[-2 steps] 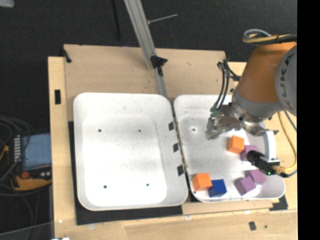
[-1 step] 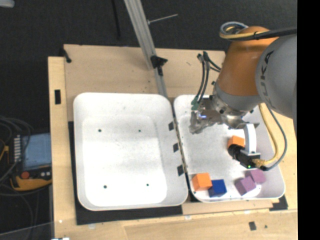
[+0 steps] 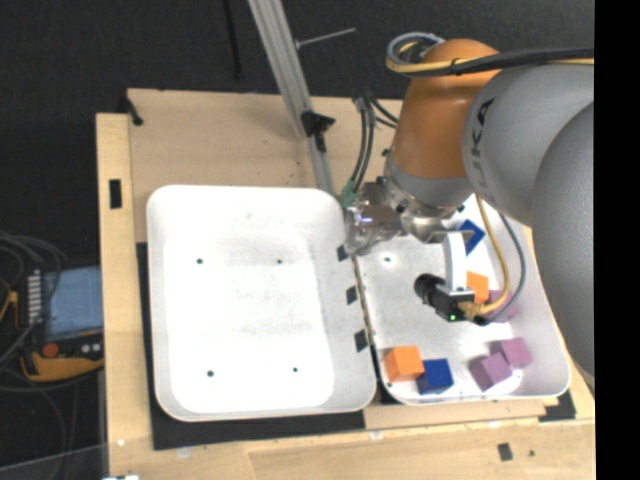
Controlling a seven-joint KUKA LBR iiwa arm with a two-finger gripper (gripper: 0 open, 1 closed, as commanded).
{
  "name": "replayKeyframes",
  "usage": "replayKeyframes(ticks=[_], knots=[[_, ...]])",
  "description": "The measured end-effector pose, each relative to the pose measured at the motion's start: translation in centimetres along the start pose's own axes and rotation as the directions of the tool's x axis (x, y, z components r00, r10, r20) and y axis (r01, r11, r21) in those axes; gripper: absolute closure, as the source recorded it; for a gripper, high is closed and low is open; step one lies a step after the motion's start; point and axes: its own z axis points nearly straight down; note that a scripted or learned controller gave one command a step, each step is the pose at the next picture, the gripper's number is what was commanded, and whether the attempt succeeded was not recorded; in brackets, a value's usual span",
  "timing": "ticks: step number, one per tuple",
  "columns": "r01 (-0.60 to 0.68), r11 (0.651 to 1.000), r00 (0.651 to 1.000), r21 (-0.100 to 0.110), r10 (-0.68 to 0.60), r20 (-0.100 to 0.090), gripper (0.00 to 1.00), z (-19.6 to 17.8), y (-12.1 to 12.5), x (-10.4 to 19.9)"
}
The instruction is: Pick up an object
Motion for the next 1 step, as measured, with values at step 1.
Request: replayKeyframes(ticks=[1], knots=[[-0.001,1.0,1.0,0.0,0.001,0.001,1.0,0.61,1.32,3.97]])
